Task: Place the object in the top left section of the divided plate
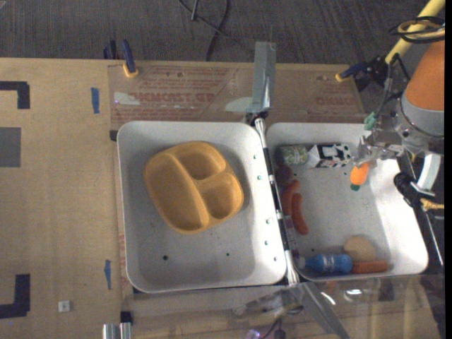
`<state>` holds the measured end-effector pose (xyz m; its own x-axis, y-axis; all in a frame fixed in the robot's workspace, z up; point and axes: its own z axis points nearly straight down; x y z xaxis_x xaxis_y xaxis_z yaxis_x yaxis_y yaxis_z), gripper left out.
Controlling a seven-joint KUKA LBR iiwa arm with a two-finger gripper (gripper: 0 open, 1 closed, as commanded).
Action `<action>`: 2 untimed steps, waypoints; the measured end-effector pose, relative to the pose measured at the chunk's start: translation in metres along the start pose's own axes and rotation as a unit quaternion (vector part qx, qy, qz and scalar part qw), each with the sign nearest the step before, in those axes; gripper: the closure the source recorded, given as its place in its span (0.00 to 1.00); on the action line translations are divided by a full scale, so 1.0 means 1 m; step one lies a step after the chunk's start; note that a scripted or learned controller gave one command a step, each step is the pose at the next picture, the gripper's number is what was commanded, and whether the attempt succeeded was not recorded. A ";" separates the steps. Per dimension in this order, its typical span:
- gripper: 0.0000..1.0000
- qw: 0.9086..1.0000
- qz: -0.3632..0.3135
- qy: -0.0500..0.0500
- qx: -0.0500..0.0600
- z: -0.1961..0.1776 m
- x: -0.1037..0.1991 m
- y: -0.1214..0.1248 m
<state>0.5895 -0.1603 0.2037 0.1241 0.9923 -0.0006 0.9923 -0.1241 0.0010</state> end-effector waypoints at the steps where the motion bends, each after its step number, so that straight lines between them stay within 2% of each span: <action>1: 1.00 0.992 -0.126 0.000 -0.001 -0.008 0.060 0.017; 2: 1.00 0.974 -0.226 0.000 -0.001 0.009 0.142 0.020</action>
<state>0.6268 -0.0215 0.1947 -0.3262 0.9453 -0.0006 0.9453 0.3262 0.0019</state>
